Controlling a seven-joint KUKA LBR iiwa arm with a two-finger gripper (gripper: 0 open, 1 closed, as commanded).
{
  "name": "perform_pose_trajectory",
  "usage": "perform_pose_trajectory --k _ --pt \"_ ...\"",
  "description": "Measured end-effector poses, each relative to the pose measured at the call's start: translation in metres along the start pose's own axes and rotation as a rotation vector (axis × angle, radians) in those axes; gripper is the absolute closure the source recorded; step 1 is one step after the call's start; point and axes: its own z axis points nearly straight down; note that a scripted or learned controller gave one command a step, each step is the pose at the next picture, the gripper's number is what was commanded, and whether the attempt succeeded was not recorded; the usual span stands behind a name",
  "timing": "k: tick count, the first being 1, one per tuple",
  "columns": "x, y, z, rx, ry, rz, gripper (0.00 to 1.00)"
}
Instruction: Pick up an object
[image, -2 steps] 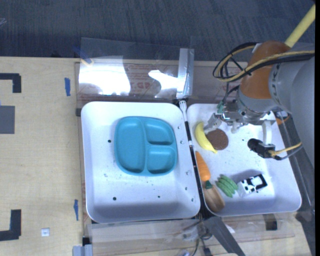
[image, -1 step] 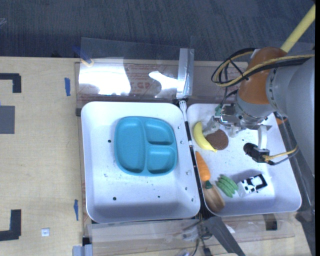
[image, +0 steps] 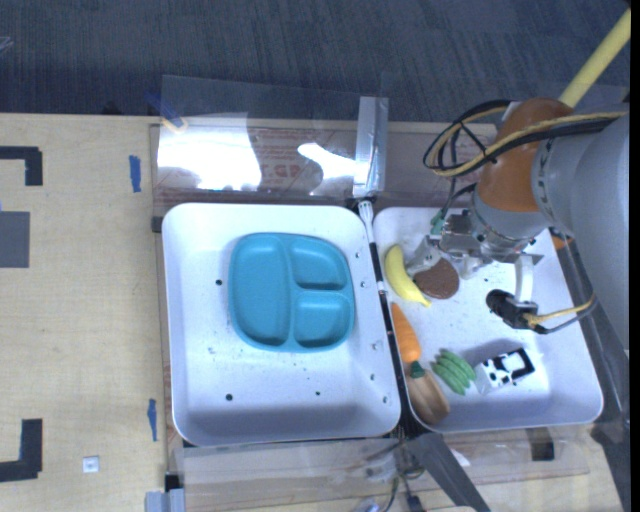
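Observation:
The right bin (image: 560, 385) holds several small objects. A yellow banana (image: 402, 276) lies along its left wall, with a brown round disc (image: 440, 284) beside it. Below them lie an orange carrot (image: 406, 336), a green ridged piece (image: 454, 370), a black-and-white toy (image: 505, 368) and a brown wooden piece (image: 427, 398). My gripper (image: 449, 243) hangs low over the upper left part of this bin, just above the brown disc and right of the banana's top end. The wrist hides its tip, and nothing shows in its hold.
The left bin (image: 190, 330) holds a blue divided plate (image: 292, 290). A black cable plug (image: 506, 306) on a yellow cable hangs from the arm over the right bin's middle. A clear plastic sheet (image: 255, 155) and a metal bracket (image: 370, 145) stand behind the bins.

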Motion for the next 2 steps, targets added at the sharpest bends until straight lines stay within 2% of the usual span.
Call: perform_pose_trajectory --k 1,2 --pt "0.0 0.001 -0.011 -0.003 0.0 0.0 1.0" --pt "0.051 0.002 -0.121 -0.01 0.0 -0.022 1.0"
